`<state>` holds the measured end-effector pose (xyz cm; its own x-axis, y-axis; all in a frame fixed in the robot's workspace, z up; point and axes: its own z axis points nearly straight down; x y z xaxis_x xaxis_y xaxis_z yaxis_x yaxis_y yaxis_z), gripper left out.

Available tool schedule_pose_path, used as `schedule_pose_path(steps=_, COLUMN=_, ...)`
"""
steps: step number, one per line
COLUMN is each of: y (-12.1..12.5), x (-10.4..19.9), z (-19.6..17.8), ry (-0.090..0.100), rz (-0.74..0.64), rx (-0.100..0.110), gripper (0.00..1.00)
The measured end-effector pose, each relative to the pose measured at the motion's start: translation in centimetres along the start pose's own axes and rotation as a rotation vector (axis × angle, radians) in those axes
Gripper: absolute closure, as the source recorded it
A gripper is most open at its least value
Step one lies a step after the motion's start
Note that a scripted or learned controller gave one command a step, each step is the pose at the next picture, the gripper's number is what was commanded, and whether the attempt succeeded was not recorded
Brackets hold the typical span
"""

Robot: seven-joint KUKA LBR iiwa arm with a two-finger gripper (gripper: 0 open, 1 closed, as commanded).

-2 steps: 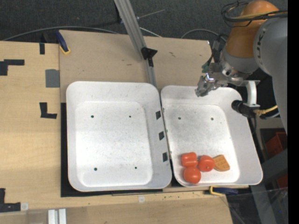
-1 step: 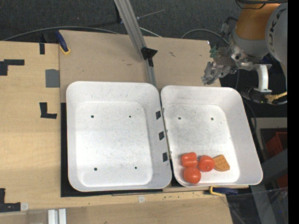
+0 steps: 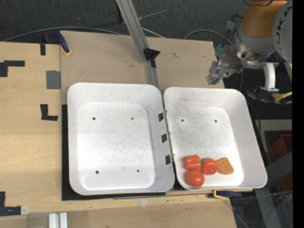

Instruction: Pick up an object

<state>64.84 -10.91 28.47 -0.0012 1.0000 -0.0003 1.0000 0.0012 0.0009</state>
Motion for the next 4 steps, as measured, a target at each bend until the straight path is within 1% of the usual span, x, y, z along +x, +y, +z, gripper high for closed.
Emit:
schedule_pose_path(steps=1, y=0.4, x=5.2, z=2.0, ry=0.001, rz=-0.005, rx=0.004, gripper=1.00)
schedule_pose_path(steps=2, y=1.1, x=11.2, z=2.1, ry=0.002, rz=-0.006, rx=0.002, gripper=1.00)
schedule_pose_path(steps=3, y=1.3, x=15.9, z=2.2, ry=0.001, rz=-0.005, rx=0.002, gripper=1.00)
schedule_pose_path(steps=4, y=0.9, x=20.7, z=2.7, ry=0.001, rz=-0.005, rx=0.003, gripper=1.00)
